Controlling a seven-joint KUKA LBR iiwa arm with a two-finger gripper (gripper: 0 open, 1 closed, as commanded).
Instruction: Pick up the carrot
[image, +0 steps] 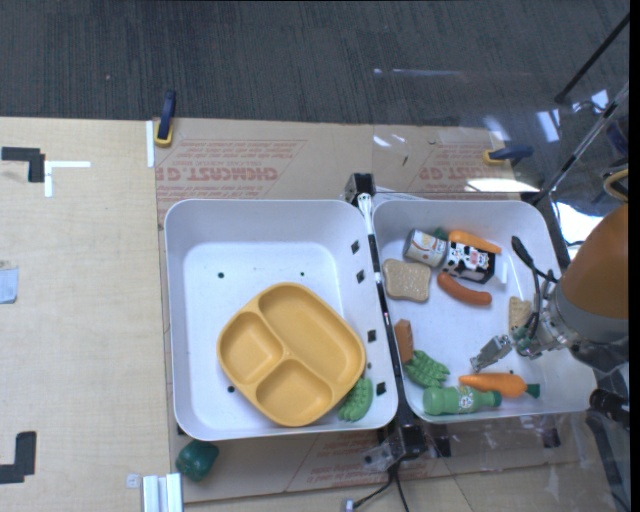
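Observation:
The carrot (493, 382) is orange with a small green tip pointing right. It lies flat near the front wall of the right bin (540, 222). My gripper (494, 352) hangs just above and behind the carrot, at the end of the grey wrist that comes in from the right under the orange band (605, 268). Nothing shows lifted off the bin floor.
A green bottle (460, 402) and a leafy green (425, 368) lie left of the carrot. Further back are a sausage (465, 290), bread slice (407, 280), can (427, 247), carton (468, 262) and cracker (518, 312). The left bin (200, 240) holds a yellow divided plate (290, 352).

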